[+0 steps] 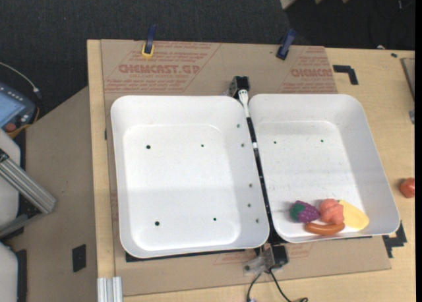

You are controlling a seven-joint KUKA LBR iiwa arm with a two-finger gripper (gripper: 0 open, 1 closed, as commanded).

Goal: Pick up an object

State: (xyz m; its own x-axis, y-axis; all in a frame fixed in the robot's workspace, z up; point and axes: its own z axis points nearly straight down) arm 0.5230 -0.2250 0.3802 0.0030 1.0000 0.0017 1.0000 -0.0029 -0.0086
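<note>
Several small toy foods lie bunched in the near corner of the right bin. A purple bunch of grapes is leftmost. Beside it sits a red-orange lumpy piece, with a yellow piece to its right. An orange sausage-like piece lies in front of them, near the bin's front rim.
The left bin sits beside the right one, joined by a black seam with clamps at both ends. Both rest on a brown cardboard sheet held by blue and yellow clips. A small orange thing lies on the cardboard at the far right.
</note>
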